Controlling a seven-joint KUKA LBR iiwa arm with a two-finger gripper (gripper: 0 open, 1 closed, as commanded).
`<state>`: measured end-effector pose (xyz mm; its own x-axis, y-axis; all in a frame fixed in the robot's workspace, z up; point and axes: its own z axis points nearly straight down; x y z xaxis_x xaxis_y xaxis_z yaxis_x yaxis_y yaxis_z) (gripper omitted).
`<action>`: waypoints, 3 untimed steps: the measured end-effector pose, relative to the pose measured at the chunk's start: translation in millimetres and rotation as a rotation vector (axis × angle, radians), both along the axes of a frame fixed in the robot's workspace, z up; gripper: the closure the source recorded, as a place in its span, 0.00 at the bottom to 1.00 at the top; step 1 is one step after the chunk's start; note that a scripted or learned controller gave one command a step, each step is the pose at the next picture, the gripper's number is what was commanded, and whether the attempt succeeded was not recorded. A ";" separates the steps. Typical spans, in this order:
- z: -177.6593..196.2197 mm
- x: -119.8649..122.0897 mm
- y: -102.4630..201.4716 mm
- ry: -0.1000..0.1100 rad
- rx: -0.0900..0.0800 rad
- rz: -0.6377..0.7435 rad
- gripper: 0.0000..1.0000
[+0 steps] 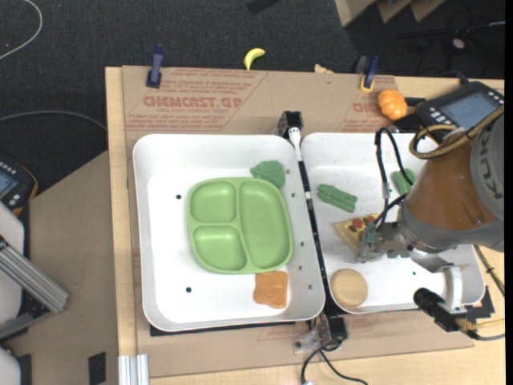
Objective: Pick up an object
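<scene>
My jaws hang over the small yellow-and-red toy in the right white bin; their opening I cannot tell. The toy looks light and stiff; grip across its middle.

Two white bins — one green tray, two clamps.

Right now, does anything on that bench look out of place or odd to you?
Two small things lie outside the bins: a yellow banana-shaped toy off the bench's far edge on the dark floor, and an orange toy on the cardboard behind the right bin. Nothing looks spilled or broken.
</scene>
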<state>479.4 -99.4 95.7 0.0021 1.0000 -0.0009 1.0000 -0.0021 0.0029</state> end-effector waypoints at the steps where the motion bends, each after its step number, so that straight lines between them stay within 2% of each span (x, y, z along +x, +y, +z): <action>1: 176.6 21.7 91.1 -0.016 0.004 0.014 1.00; 2: 223.0 -0.1 169.4 -0.004 0.004 0.013 1.00; 3: 382.0 1.1 157.0 -0.019 0.005 0.004 1.00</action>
